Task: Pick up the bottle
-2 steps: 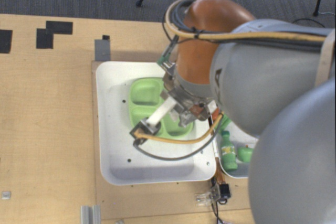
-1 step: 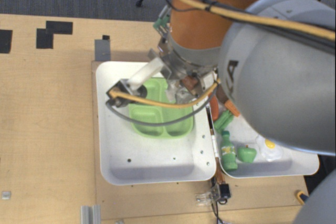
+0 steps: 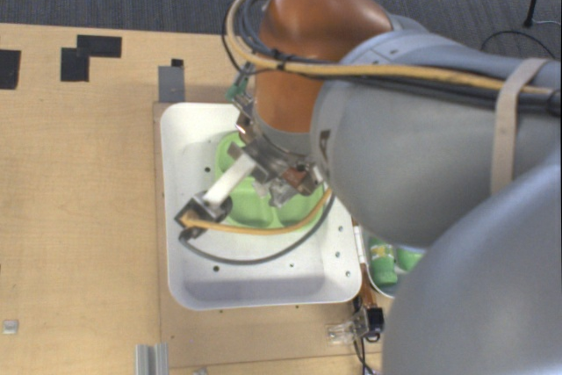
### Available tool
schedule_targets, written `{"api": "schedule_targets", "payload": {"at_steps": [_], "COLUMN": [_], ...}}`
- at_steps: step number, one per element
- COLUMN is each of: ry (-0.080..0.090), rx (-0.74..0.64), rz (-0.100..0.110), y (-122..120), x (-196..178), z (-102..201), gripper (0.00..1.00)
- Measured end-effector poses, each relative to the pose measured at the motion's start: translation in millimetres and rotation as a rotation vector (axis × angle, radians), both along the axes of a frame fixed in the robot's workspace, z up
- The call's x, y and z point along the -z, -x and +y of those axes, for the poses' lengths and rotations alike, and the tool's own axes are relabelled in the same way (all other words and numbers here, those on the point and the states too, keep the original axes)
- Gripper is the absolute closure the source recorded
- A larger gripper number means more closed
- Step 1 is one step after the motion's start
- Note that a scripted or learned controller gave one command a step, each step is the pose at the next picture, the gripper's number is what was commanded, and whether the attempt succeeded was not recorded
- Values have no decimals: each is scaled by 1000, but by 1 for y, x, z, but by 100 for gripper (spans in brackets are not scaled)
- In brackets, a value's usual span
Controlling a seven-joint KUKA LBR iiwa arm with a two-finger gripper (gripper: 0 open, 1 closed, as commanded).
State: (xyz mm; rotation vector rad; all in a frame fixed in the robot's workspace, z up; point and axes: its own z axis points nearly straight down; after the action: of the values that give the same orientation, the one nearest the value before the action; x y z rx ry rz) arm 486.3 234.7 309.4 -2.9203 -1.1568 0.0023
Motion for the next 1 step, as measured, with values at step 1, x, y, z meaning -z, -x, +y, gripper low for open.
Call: {"api": "schedule_targets", "payload": {"at_steps": [1], "ry": [0], "rx": [-91], "rz": [2], "y": [0], "x": [103], "z": [-22], "gripper": [100]}}
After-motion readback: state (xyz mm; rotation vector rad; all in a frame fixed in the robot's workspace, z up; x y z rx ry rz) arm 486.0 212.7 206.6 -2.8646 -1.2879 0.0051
